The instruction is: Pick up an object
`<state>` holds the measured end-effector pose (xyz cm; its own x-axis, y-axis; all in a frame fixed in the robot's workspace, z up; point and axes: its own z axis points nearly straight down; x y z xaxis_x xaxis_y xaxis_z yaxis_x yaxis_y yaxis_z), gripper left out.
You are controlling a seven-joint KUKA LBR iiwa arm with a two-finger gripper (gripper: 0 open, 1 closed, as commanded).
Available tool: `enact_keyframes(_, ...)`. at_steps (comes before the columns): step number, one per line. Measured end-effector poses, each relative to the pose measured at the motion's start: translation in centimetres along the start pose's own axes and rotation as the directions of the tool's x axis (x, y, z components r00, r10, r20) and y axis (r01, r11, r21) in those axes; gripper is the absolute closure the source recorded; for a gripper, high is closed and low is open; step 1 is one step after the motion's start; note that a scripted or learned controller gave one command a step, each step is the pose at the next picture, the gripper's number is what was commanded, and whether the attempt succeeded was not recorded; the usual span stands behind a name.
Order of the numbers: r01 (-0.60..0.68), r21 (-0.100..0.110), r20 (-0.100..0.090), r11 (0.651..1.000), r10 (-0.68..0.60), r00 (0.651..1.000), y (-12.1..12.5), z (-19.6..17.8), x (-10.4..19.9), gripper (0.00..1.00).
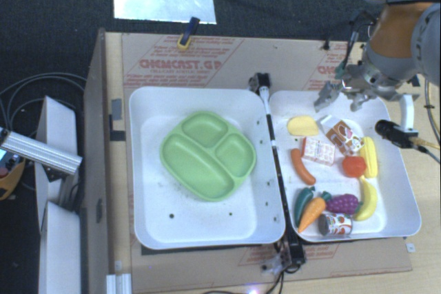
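We are hovering our gripper (342, 98), fingers spread wide and holding nothing, just above the small carton (342, 135); it is looking light, stiff, best pinched across its flat sides.

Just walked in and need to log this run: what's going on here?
A grey and orange robot arm reaches in from the right, its gripper open above the far end of the right bin with nothing between its fingers. That bin holds toy food: a banana, tomato, carrot and more. The left bin holds a green divided plate.
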<state>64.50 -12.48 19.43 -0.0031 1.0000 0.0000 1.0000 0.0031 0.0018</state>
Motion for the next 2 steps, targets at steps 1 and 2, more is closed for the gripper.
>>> enact_keyframes(1,-0.001,0.009,-0.003,1.0,0.001,1.0,-3.9,9.7,3.0,0.0)
enact_keyframes(2,-0.001,-0.022,0.008,1.0,0.001,1.0,-8.2,10.4,4.0,0.0)
